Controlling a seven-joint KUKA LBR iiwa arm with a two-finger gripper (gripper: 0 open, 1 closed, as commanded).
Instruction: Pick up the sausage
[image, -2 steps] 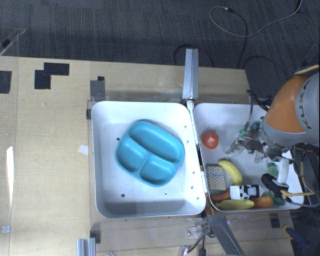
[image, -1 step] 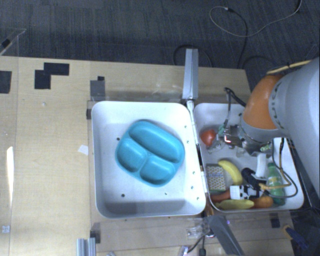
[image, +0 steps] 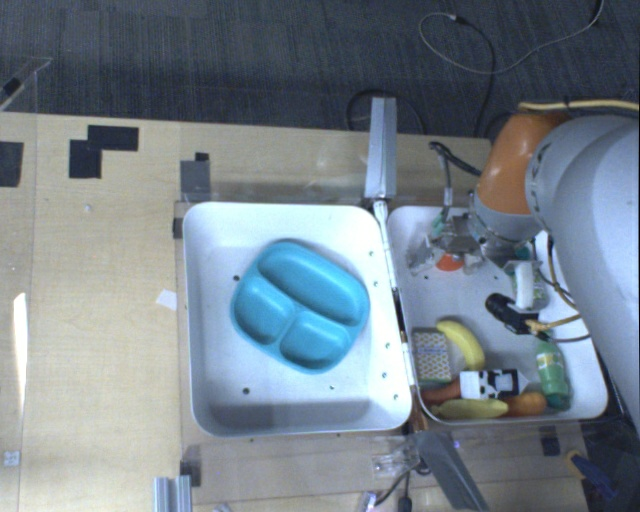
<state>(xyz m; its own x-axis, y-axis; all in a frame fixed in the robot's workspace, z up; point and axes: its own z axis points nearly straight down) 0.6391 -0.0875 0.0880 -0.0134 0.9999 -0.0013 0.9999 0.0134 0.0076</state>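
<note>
The sausage (image: 446, 388), a short reddish-brown piece, lies near the front of the right bin (image: 405, 300), wedged between a meshed grey block (image: 431, 355) and a yellow banana-shaped piece (image: 472, 408). My gripper (image: 448, 252) hangs low over the back of the right bin, well behind the sausage and apart from it. A small red thing (image: 450, 264) shows right under the gripper; whether it is gripped is unclear.
A blue divided plate (image: 300, 305) lies in the left bin (image: 210, 400). The right bin's front also holds a banana (image: 462, 340), a black-and-white item (image: 495, 382), an orange piece (image: 530, 403) and a green bottle (image: 551, 372).
</note>
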